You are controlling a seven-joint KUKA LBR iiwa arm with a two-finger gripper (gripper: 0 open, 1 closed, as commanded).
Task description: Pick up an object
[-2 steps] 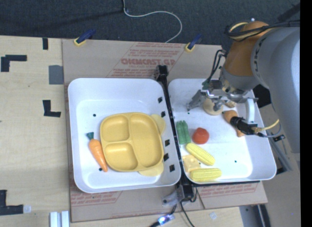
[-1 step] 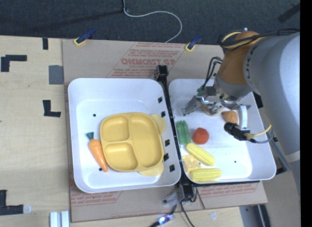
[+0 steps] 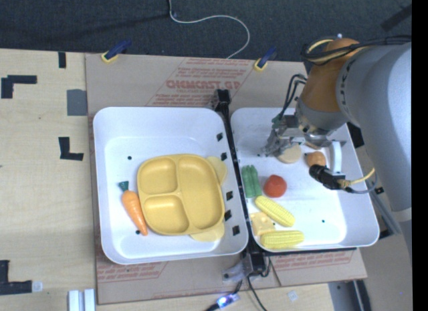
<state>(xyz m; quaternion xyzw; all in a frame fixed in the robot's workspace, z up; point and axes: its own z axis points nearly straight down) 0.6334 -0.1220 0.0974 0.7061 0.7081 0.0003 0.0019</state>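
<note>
My gripper [image 3: 276, 144] hangs low over the back of the right bin [image 3: 354, 233], under the orange-banded wrist. A beige round piece [image 3: 291, 155] lies right beside it, touching or nearly so. A small tan piece [image 3: 317, 158] sits a little further right. In front of the gripper lie a green vegetable [image 3: 250, 181] and a red tomato [image 3: 275, 185]. Two corn cobs [image 3: 275, 211] [image 3: 281, 239] rest near the bin's front, with a flat yellow piece [image 3: 261, 223] between them.
The left bin [image 3: 110, 142] holds a yellow divided plate [image 3: 180, 192] and a carrot [image 3: 134, 211] along its left side. A black divider [image 3: 231, 169] separates the bins. A black cable [image 3: 338, 181] loops off the wrist over the right bin.
</note>
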